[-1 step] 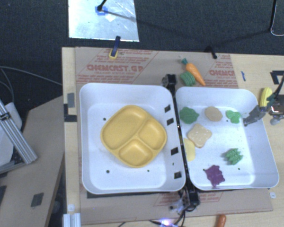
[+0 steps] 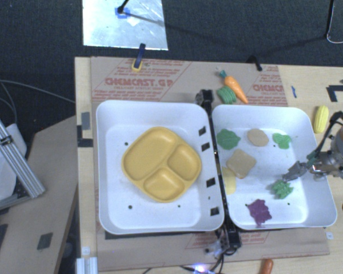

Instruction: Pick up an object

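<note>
So the arm comes in from the right edge and its hand [image 2: 297,170] sits low over the right bin [image 2: 317,213], fingers slightly apart with nothing between them that I can see, tips pointing left and down. Using that right bin as the reference: just below the fingertips lies a small green broccoli piece [image 2: 282,189], close to the tips but I can't tell if it's touching. Toward the bin's bottom middle there's a purple grape bunch [image 2: 259,210]. Near the centre is a tan bread slice [image 2: 240,163], and a pale yellow piece [image 2: 229,181] lies right against the bin's left wall just below it. Along the top of the bin are a green leaf [image 2: 227,138] at the left, a round tan cookie-like thing [image 2: 257,137] in the middle and another green piece [image 2: 282,140] to the right. Outside the bin, above its top left corner on the surface [image 2: 177,79], sits a toy carrot [image 2: 235,87], and just off its top right corner is a yellow corn cob [image 2: 320,119]. To the left of it, the left bin [image 2: 111,210] holds a yellow divided plate [image 2: 160,163].
</note>
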Available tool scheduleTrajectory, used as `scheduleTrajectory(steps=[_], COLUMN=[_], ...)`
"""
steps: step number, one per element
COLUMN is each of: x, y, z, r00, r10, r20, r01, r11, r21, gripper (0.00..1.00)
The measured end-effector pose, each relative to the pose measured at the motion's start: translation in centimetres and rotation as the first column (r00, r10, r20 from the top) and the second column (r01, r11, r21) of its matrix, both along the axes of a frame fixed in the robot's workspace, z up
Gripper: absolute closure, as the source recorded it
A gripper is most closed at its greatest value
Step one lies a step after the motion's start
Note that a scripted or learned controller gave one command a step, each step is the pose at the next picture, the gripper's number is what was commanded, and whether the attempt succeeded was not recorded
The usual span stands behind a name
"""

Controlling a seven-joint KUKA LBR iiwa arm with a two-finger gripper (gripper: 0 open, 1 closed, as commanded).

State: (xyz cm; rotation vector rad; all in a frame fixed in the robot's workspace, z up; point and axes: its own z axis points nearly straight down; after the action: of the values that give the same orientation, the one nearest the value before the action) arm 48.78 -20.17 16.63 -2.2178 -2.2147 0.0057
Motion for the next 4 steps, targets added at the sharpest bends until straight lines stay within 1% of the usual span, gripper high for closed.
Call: scheduleTrajectory(steps=[1, 2, 3, 4], x=[-0.2, 0.0, 0.4, -0.1], y=[-0.5, -0.5, 5.2, 8.4], z=[-8.6, -7.1, -8.3, -8.2], r00=[1.0, 1.0, 1.0, 1.0], r10=[0.001, 0.002, 0.009, 0.007], r20=[0.005, 0.011, 0.008, 0.008], r01=[-0.001, -0.002, -0.009, -0.007], r11=[1.0, 1.0, 1.0, 1.0], r21=[-0.001, -0.003, 0.0, -0.001], gripper=[0.0, 1.0, 1.0, 1.0])
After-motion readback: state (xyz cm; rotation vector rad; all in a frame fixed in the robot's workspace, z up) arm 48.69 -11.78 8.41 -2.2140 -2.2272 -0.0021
